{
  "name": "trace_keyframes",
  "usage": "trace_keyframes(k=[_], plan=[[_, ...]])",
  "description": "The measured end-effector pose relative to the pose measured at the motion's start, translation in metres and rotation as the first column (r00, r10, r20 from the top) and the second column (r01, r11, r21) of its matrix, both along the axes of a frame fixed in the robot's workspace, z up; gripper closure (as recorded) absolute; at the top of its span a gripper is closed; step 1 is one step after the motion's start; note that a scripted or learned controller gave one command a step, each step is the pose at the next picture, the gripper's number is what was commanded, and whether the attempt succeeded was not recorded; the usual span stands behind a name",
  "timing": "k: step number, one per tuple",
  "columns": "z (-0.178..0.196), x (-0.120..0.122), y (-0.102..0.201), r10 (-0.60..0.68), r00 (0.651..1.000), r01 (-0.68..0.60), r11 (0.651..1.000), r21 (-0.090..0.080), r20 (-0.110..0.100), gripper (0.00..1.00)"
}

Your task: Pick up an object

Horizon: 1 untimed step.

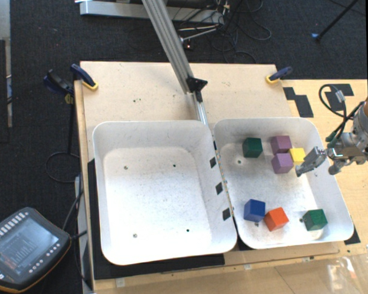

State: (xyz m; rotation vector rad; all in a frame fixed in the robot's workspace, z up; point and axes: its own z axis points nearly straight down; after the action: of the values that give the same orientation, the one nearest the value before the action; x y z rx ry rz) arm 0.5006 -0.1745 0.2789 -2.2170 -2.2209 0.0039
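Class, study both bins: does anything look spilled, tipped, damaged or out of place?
Nothing stands out. All seven blocks sit inside the right bin, none spilled or damaged; two purple blocks touch, and so do the blue and orange ones.

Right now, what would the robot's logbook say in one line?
phase: approach | gripper: beside yellow cube, nothing held | right bin: seven cubes
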Motion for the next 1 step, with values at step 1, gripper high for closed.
trace_keyframes(k=[1], plan=[[0.0022, 0.0007, -0.0001, -0.001, 1.000, 0.001, 1.000, -0.001, 0.005, 0.00]])
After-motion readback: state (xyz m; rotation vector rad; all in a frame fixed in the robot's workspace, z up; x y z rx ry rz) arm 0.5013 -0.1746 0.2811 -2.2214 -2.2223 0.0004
